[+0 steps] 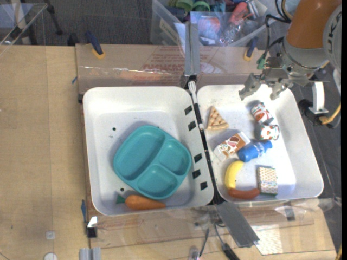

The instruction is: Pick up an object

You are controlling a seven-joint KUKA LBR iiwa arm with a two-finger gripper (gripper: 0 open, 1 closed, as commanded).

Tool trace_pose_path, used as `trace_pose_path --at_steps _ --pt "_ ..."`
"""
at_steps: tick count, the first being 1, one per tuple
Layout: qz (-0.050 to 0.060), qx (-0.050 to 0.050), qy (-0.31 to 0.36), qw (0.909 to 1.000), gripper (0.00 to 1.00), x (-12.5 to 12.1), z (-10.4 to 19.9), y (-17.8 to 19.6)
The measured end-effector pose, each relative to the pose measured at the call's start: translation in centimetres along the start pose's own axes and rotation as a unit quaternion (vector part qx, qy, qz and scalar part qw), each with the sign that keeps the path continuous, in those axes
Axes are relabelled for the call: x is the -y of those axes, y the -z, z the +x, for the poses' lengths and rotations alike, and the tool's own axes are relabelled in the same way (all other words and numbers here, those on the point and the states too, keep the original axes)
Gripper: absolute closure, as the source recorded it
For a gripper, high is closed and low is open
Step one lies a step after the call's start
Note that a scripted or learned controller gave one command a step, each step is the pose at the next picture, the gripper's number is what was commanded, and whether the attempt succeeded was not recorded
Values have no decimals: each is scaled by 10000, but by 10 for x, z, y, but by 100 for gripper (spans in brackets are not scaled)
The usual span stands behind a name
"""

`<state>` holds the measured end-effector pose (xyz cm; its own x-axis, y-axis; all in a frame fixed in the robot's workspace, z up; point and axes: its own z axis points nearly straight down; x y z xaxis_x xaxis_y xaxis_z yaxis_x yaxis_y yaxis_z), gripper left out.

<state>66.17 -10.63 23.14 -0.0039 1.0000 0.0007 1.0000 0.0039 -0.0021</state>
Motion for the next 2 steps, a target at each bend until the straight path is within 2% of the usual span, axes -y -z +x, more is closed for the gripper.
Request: trace_pose_path --at_steps 1,2 --pt "-13 9 -216 9998 0 0 -54 -15" --pt "4 -18 43 10000 0 -5 -92 -124"
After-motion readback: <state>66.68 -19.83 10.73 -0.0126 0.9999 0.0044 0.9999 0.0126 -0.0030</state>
